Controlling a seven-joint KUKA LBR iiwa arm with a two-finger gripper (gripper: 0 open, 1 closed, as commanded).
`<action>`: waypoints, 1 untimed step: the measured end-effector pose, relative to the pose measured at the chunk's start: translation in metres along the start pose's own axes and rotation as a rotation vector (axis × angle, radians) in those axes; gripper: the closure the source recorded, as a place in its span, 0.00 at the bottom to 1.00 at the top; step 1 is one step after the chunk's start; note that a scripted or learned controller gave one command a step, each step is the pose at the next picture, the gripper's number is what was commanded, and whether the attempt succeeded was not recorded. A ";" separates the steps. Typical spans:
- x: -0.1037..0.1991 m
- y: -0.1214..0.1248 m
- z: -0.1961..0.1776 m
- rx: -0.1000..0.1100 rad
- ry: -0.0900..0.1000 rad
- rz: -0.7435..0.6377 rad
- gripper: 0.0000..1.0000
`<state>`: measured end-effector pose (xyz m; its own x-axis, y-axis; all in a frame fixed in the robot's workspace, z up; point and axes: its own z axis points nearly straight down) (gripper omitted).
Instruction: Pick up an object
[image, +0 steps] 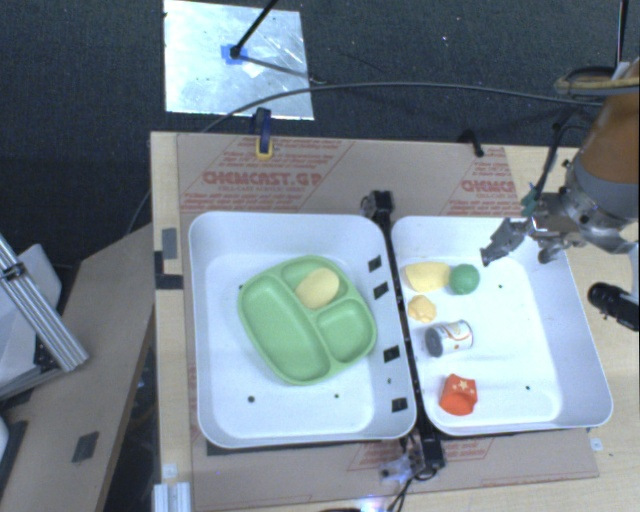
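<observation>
While I watch from the overhead camera, I take the divider (398, 320) between the two bins as my landmark. Just left of it, the left bin (225, 400) holds a green tray (300, 335) with three compartments, lying flat and turned at an angle. A yellow lump (319, 288) sits in the tray's upper compartment, the one nearest the divider's far end; the tray's other two compartments have nothing in them that I can see.

Right of the divider, the right bin (560, 360) holds five loose things. A yellow piece (427, 275) lies close to the divider, and a green ball (464, 279) touches its right side. Below those, a smaller yellow bit (422, 308) lies just beside the divider. Further down, a small can (449, 338) lies on its side with its dark end facing the divider. Nearest the camera, a red piece (458, 394) rests apart from the rest.

My gripper (520, 238) hangs over the far part of the right bin, up and right of the green ball and well away from the divider. Its fingers look spread apart, one dark finger (497, 247) slanting down towards the ball, and I see nothing between them. None of the things is lifted; all lie on the bin floors.
</observation>
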<state>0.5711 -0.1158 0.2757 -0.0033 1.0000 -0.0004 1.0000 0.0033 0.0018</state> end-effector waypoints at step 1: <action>-0.005 0.006 0.059 0.004 0.001 0.002 0.00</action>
<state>0.5772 -0.1206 0.2168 -0.0010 1.0000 0.0002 1.0000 0.0010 -0.0023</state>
